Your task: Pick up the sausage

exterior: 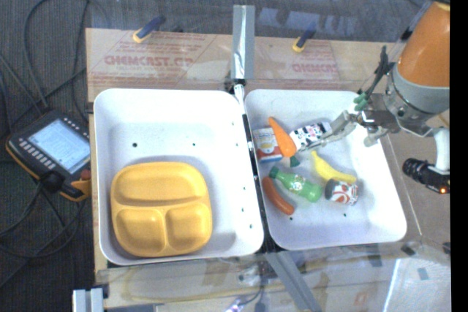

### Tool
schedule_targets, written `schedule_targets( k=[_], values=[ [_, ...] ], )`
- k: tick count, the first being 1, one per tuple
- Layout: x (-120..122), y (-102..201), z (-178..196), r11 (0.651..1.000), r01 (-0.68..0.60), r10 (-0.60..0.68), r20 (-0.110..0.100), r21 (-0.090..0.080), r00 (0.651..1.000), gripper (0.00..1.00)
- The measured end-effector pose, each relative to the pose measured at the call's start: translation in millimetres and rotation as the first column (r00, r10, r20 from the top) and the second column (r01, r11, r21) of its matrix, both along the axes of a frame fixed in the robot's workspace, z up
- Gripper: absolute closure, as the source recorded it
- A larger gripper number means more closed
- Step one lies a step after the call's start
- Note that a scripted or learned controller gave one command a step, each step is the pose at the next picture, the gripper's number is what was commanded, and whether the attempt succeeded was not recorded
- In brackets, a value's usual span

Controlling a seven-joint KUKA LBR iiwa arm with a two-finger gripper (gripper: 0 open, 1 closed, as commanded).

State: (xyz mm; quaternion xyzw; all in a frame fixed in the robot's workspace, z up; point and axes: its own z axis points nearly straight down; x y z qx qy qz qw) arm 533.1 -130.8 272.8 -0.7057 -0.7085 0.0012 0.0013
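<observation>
Meanwhile, the sausage (278,195) lies at the right bin's (380,223) near-left edge, long axis running far-left to near-right, well left and nearer than the jaws (338,129), whose opening cannot be told.

The sausage (278,195) lies close to the left wall of the right bin (380,230) — on that side there is little room. The green bottle (296,185) sits just beside it on its right, with the banana (330,169) and can (342,192) further right. Bare floor shows in front of it — toward the bin's near edge.
</observation>
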Motion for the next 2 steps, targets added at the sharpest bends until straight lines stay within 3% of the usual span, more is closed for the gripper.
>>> schedule_targets(
  k=[1,2],
  values=[
    [-46.9,72.3,-80.3,1.0,0.02,-0.02,-0.003,0.0,1.0,0.0],
    [-48.3,32.2,-156.6,0.993,0.122,-0.122,-0.003,0.0,0.993,0.0]
  ],
)
